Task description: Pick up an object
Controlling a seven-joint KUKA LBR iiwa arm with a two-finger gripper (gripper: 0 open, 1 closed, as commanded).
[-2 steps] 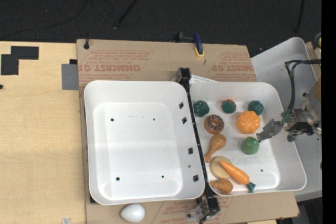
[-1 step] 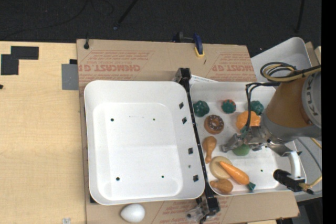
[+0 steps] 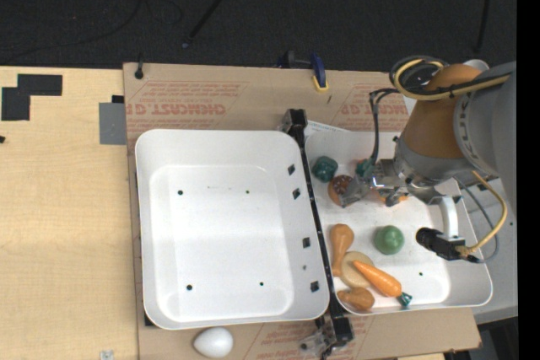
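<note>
The right bin (image 3: 439, 287) holds several small objects. A teal ball (image 3: 324, 169) lies near its left wall, with a brown lumpy piece (image 3: 341, 189) just right of it. Lower down are a green ball (image 3: 389, 239), an orange gourd shape (image 3: 340, 241), a carrot (image 3: 376, 277) lying across a beige piece (image 3: 354, 260), and a brown lump (image 3: 358, 298). My gripper (image 3: 369, 184) is low in the bin's upper middle, right beside the brown lumpy piece and possibly touching it. The grey wrist and cables cover the area behind it.
The left bin (image 3: 219, 223) is separated from the right one by a black divider strip (image 3: 305, 206). A white egg (image 3: 213, 341) lies outside the bins at the front. The arm's body (image 3: 447, 131) fills the right bin's upper right corner.
</note>
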